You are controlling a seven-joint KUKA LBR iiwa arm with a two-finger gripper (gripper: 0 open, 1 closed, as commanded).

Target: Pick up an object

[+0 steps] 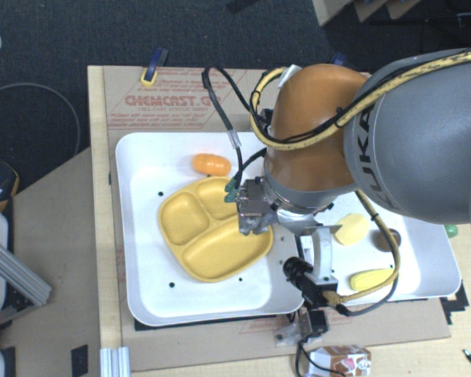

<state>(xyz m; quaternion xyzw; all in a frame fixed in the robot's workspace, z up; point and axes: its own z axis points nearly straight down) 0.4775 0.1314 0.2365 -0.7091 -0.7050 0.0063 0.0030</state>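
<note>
A yellow divided plate (208, 232) lies in the left bin (141, 234). An orange carrot-like piece (211, 164) rests just beyond it, near the bin's far side. My gripper (252, 217) hangs over the plate's right edge, under the orange wrist band (314, 124). Its tips are close to or touching the plate rim, and the wrist hides the contact. In the right bin lie a pale yellow chunk (351, 229) and a yellow banana-like piece (369, 280).
The big grey arm (424, 140) covers most of the right bin (447, 277). Cables loop around the wrist. A small green thing (453, 230) peeks out at the right bin's far right. A cardboard sheet (165, 96) lies under the bins.
</note>
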